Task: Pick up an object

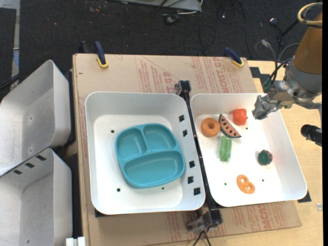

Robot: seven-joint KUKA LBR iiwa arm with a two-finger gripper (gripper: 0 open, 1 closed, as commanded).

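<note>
The main risk is a miss or a grab of two things at once: the toys at the top of the right bin (pixel 287 160) lie crowded, with the orange ring (pixel 209 127) touching or nearly touching the watermelon slice (pixel 229 126), and the red piece (pixel 239 116) just beside the slice, so a descent there could push one toy aside or wedge the claw against a neighbour. The bin's upper-right wall is also close under the claw (pixel 260 110), and a drop straight down may strike the rim. Whether the claw is spread or closed cannot be told from this slanted view; nothing shows between its tips. The nearest candidate, the red piece, lies just left of the claw and slightly lower in the picture. The green stick (pixel 225 149) lies below the slice, the dark green ball (pixel 264 157) sits apart toward the right, and the orange pretzel (pixel 245 184) lies near the bottom. The left bin (pixel 97 137) holds a blue divided tray (pixel 149 155).
</note>
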